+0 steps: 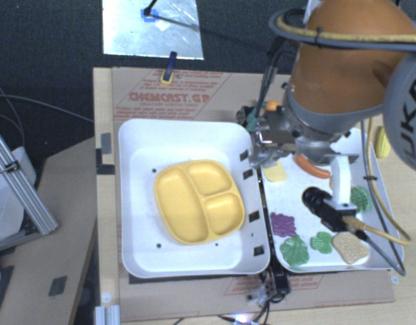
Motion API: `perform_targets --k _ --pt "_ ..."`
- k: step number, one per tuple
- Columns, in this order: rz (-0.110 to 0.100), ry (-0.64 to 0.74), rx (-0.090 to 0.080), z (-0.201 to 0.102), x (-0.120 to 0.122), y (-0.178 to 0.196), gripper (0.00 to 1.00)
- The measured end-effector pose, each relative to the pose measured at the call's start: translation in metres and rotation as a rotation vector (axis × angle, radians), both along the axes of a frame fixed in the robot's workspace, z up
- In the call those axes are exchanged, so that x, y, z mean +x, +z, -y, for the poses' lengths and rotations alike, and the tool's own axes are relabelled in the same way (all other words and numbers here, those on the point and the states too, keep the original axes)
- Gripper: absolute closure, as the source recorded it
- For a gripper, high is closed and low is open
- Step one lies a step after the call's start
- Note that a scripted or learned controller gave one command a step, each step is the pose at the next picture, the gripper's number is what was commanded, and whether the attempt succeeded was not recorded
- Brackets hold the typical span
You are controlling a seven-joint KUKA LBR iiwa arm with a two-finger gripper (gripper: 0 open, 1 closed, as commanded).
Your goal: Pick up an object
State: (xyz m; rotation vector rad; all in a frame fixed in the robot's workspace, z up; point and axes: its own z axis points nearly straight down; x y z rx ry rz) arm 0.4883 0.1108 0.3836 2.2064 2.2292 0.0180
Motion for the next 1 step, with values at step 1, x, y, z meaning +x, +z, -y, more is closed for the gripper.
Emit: perform_targets --k 1 --pt "-0.026 -0.006 -0.007 -0.0441 -0.0021 -0.1892 1.00"
